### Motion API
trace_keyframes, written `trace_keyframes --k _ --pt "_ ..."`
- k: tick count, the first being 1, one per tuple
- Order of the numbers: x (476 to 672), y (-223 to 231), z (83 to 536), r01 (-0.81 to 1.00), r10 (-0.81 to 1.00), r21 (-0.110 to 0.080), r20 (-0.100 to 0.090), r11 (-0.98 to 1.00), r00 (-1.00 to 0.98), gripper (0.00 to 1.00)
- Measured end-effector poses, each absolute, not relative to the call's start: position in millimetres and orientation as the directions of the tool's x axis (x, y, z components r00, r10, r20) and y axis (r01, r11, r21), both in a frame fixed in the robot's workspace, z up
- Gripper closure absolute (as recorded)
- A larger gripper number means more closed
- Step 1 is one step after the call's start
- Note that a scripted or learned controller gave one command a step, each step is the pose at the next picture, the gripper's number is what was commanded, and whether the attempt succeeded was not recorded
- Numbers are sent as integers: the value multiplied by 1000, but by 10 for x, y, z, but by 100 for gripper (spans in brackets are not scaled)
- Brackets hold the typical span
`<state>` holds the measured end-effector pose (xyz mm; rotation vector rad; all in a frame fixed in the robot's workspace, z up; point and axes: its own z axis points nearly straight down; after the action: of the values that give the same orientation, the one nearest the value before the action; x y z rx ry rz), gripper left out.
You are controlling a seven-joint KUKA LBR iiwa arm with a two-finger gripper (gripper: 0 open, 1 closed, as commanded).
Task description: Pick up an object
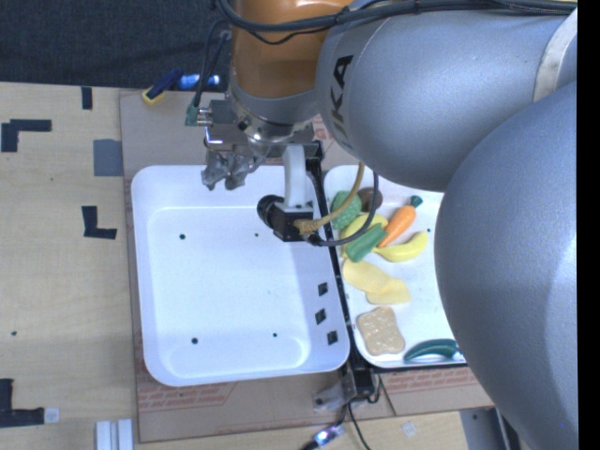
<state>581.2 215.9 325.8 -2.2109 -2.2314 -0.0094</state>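
Note:
My gripper [228, 173] hangs over the far rim of the left white bin [225, 289], near its back left part, with nothing seen in it. The right bin [427, 319] holds the toy food: an orange carrot [399, 221], a yellow banana [406, 247], green pieces [362, 237], a pale yellow piece [373, 280], a beige cracker-like piece [380, 331] and a dark green piece [431, 350]. All of these lie to the right of the gripper, across the divide between the bins. The arm's big grey body hides much of the right bin.
A black fitting with a cable [278, 217] hangs from the wrist over the left bin's back right part. The bins rest on a brown board [131, 157] on the wooden bench. A blue-and-yellow item [169, 84] lies beyond the bins at the back.

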Motion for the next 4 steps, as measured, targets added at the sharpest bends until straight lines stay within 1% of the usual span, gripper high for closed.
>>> trace_keyframes --k 1,2,3,4 --pt "5763 2353 3806 1000 1000 3 3 6 -6 100" --pt "5826 2341 4712 1000 1000 8 3 4 -4 100" --pt "5746 2338 5393 1000 1000 6 3 4 -4 100" --pt "5972 2320 3213 1000 1000 -18 -8 0 0 100"
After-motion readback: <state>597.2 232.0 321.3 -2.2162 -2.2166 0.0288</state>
